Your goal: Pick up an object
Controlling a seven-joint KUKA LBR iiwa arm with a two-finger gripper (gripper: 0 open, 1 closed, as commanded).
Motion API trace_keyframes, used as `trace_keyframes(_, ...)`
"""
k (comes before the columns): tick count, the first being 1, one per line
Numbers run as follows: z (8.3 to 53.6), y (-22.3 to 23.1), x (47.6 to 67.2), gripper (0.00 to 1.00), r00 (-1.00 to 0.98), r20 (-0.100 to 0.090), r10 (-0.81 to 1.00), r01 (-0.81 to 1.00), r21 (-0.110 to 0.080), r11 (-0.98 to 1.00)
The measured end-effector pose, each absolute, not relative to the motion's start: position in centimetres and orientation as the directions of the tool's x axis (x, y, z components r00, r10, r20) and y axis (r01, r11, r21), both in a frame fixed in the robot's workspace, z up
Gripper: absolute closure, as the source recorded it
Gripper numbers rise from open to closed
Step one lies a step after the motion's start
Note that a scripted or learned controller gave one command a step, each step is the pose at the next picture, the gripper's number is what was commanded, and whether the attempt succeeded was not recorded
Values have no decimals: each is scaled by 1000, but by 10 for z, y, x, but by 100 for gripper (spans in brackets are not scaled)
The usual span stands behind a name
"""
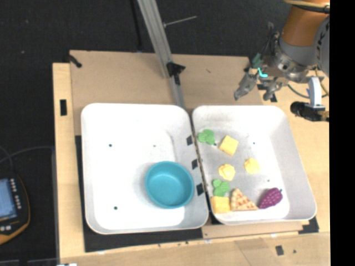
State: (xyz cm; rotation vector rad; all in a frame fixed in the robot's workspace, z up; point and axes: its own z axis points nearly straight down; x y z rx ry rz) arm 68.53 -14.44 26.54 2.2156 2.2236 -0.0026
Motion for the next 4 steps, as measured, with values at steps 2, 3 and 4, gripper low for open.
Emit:
trace_keyframes(2,167,-149,673,0,1,-2,1000,1000,-4,-1)
trace_keyframes(3,123,-151,677,0,-1,-2,1000,1000,-3,1)
trace_keyframes(4,138,-152,679,100,-1,-4,1000,1000,5,1)
